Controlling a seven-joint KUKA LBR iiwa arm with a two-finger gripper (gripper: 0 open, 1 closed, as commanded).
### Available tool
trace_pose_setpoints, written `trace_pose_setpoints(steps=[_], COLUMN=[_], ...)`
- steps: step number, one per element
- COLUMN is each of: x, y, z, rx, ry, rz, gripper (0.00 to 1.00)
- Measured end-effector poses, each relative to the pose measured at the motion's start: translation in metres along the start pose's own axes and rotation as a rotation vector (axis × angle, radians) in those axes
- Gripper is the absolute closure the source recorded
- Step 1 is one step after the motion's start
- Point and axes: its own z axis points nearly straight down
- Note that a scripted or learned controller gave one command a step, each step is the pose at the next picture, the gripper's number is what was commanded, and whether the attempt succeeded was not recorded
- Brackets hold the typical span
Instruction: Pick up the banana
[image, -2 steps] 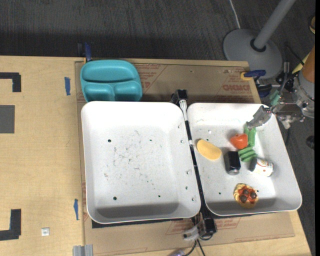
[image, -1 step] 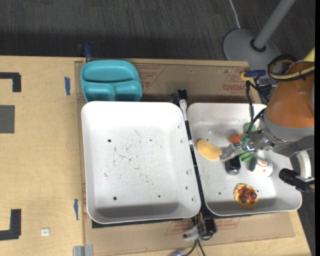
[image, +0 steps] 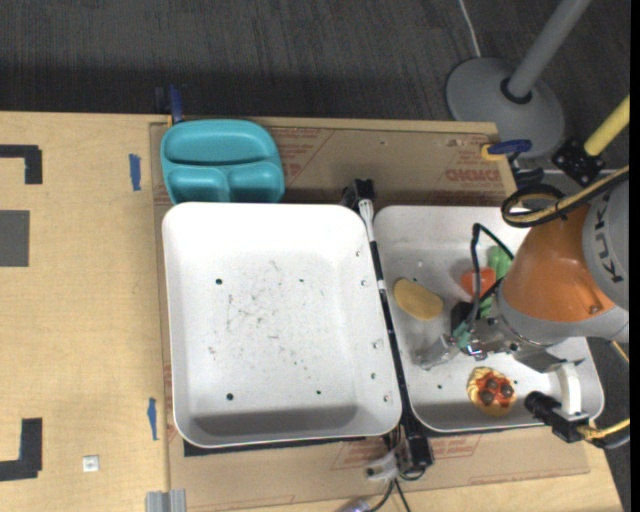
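Near the right bin's (image: 590, 405) front edge lies a small orange-and-dark toy (image: 491, 389), the gripper (image: 452, 345) hangs just behind it mid-bin, and the pale yellow banana (image: 417, 299) rests farther back by the left wall.

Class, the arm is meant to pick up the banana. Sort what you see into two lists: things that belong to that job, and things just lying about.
Belongs to the job:
banana
gripper
right bin

Just lying about:
left bin
teal tray
round red-and-yellow item
orange item
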Motion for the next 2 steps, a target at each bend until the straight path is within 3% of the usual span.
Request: trace_pose_setpoints(steps=[1,2], x=[0.105,0.159], y=[0.012,0.011], z=[-0.1,-0.099], rx=[-0.004,0.0], ry=[-0.001,0.0], rz=[-0.297,-0.303], gripper=[0.0,0.0])
